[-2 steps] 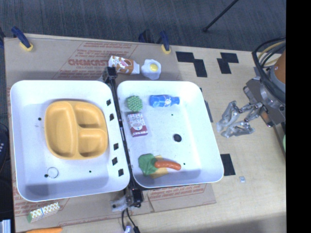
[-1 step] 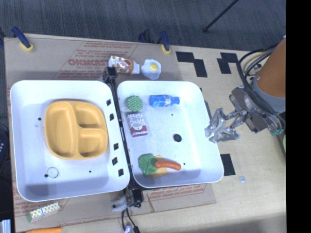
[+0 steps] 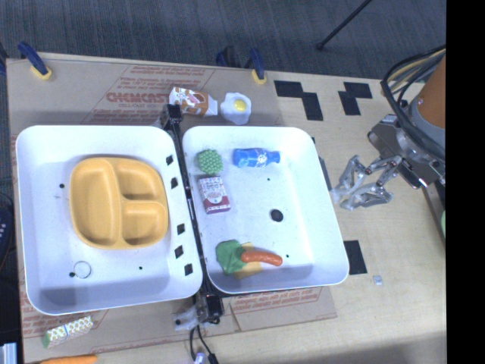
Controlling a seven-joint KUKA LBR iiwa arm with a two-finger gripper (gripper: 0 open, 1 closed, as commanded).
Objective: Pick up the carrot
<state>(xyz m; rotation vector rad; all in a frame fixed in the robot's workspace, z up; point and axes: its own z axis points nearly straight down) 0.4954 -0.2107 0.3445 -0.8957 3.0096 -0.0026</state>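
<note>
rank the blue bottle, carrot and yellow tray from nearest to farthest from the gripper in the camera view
Gripper sits right of the right bin, over the bench.
1. Blue bottle: right bin, upper part, nearest.
2. Carrot: right bin, lower edge, somewhat farther.
3. Yellow tray: left bin, clearly farthest.

carrot: orange, green top; tray: yellow; bottle: blue; bins: white; packet: red-white
</note>
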